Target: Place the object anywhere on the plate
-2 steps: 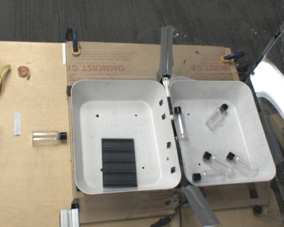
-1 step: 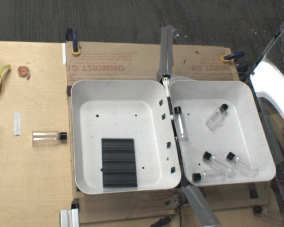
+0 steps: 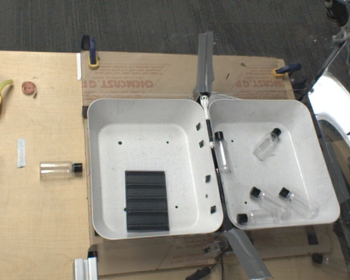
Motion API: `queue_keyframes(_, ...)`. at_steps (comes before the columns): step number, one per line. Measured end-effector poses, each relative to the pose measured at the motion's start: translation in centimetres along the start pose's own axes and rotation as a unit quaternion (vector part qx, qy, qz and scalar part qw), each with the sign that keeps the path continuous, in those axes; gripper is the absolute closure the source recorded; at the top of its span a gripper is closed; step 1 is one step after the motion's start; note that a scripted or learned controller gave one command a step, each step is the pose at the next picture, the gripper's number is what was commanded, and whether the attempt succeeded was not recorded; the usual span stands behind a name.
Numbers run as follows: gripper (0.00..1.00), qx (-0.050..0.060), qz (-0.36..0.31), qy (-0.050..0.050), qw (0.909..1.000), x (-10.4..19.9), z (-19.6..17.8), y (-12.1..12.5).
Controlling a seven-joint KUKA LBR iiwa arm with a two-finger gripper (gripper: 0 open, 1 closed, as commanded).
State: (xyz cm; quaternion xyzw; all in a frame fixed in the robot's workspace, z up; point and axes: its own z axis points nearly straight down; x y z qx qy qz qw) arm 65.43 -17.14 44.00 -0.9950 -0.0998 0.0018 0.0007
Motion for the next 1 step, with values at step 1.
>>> queue_keyframes(1, 0.0, 0.0, 0.0, -0.001, 1.0, -1.42, 0.09, 4.95)
